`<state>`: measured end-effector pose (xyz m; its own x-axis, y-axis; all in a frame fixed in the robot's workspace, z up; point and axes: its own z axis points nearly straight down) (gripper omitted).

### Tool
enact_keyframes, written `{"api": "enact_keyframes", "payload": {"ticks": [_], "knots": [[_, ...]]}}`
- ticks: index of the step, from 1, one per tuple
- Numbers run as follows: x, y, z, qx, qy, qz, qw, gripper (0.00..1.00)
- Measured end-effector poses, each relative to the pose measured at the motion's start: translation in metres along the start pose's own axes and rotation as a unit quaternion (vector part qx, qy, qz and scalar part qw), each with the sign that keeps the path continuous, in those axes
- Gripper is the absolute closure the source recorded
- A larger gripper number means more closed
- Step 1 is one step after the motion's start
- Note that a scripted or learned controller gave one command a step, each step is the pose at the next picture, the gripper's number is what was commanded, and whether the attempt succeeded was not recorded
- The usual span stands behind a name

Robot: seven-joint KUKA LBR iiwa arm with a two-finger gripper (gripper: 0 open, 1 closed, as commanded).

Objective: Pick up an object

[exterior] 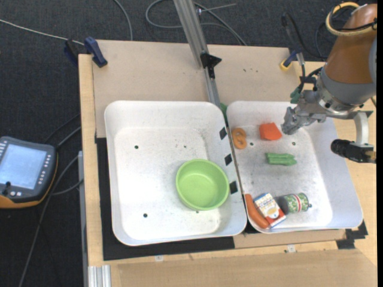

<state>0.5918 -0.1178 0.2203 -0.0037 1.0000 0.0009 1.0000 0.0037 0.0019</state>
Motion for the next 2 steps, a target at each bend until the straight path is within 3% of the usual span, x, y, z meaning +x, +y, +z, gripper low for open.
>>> {"api": "enact_keyframes", "payload": {"ticks": [2], "knots": [[0.106,-0.039,-0.023,0.0,0.0,-0.001,1.0,1.0]]}}
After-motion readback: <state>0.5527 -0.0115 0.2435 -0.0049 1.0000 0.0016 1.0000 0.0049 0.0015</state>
